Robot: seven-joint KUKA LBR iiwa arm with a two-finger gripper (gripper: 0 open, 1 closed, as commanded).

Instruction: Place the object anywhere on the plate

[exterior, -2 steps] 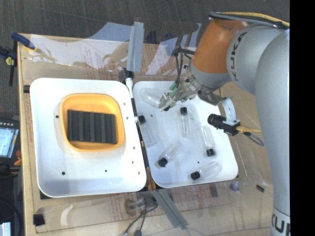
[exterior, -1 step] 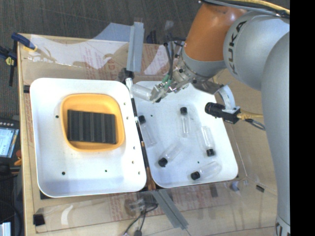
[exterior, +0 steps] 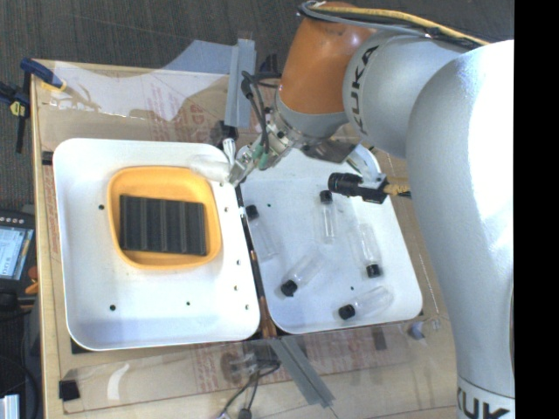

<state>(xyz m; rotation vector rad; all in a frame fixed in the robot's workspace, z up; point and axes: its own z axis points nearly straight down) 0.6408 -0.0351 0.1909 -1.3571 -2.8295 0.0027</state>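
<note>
Camera view: the gripper hovers over the left bin's upper right edge; how far it is open cannot be told. A pale translucent object sits just beside it, at the yellow plate's upper right rim. Black-capped clear vials lie in the right bin.

Two shallow white bins sit side by side on a brown board bench top: left bin, right bin. Right bin holds four clear vials with black caps, lying apart: centre vial, right vial, near-left vial, near-right vial. Blue clamp at far left corner. Small screen at left edge.
</note>
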